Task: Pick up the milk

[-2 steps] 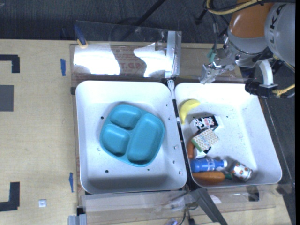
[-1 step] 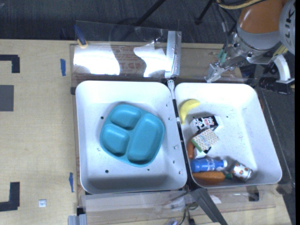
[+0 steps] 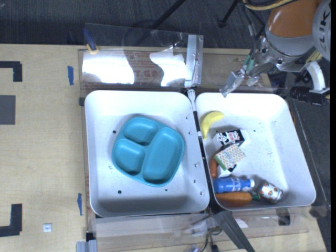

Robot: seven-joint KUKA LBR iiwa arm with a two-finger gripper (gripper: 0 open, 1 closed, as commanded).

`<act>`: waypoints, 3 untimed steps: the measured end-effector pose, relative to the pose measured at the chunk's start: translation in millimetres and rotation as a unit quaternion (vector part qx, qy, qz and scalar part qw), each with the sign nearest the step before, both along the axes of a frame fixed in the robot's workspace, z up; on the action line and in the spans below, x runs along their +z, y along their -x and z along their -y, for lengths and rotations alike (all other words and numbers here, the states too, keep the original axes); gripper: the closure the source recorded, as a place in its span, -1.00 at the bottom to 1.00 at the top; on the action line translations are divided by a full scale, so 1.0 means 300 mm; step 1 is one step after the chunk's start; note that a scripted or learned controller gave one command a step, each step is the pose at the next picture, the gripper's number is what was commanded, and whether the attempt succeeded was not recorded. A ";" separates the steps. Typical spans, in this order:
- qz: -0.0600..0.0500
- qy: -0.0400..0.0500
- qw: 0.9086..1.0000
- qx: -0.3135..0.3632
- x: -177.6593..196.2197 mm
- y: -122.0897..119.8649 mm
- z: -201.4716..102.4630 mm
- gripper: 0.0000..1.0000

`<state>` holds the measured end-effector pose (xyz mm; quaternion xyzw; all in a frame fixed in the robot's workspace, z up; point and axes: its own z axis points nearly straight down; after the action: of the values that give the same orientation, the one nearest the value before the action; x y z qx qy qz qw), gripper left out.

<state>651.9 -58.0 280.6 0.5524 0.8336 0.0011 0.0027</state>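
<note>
The approach has yet to begin: the arm (image 3: 294, 22) hangs over the back rim of the right bin (image 3: 273, 101), its end effector (image 3: 236, 82) holding nothing. Whether it is open or closed cannot be told from this slanted view. The milk carton (image 3: 230, 137), black-and-white patterned, lies well below and slightly left of the end effector, toward the bin's left wall, just beneath a banana (image 3: 211, 121) and just above a patterned box (image 3: 230, 157). The next move, by the look of it, calls for a descent into the crowded cluster, aimed between those neighbours. The wrist tilts down and leftward, orange band above it.
</note>
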 end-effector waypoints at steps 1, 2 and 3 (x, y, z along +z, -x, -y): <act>-0.001 0.000 0.999 -0.034 0.256 -0.051 -0.108 -1.00; -0.003 -0.001 0.998 -0.064 0.239 -0.029 -0.245 -1.00; -0.002 -0.001 0.925 -0.381 0.516 -0.036 -0.339 -1.00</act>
<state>662.8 43.7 435.4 0.8282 0.5605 0.0003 0.0008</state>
